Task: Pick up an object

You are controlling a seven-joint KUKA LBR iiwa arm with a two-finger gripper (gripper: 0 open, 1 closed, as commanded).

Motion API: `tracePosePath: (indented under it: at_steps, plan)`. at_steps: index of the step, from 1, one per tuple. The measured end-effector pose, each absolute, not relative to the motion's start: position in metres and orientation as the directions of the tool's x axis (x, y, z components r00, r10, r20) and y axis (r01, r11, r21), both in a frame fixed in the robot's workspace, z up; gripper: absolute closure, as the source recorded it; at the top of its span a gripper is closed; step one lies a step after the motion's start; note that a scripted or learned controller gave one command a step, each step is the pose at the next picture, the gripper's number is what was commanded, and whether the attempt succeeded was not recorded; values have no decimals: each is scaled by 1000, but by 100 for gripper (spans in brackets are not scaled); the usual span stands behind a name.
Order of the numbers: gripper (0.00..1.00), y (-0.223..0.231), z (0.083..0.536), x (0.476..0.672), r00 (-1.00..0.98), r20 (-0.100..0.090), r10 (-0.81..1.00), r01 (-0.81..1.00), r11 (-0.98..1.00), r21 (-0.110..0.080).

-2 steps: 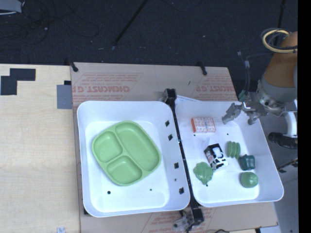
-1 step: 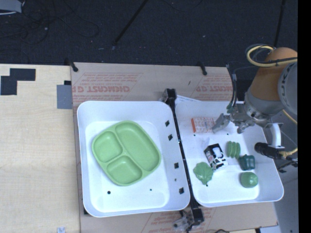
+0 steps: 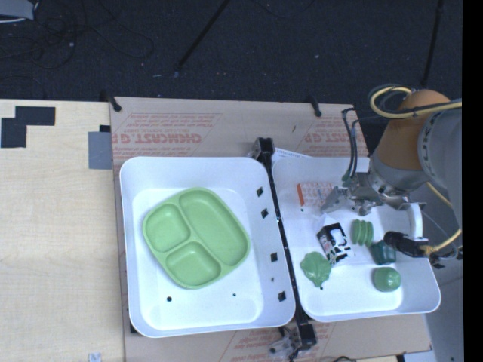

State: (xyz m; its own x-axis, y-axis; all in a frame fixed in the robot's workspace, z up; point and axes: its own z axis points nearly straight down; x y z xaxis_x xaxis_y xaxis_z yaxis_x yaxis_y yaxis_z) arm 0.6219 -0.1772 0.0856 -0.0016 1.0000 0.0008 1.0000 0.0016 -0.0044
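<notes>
Several small objects lie close in the right bin (image 3: pixel 423 296) (gripper (image 3: pixel 361 196) state: cannot tell); descend on one alone.

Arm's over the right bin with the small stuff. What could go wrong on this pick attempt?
1. Clutter: the black-and-white object, ridged green piece and dark green piece sit close together, so the gripper may nudge one while closing on another, or catch two.
2. The green blob lies near the divider between bins; a finger could hit the wall there.
3. The round green object may roll or slip out.
</notes>
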Motion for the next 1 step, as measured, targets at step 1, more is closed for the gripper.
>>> tracePosePath:
  at_steps: [1]
  plan:
    - [100,-177,98,622,-1,1,1000,1000,1,-4]
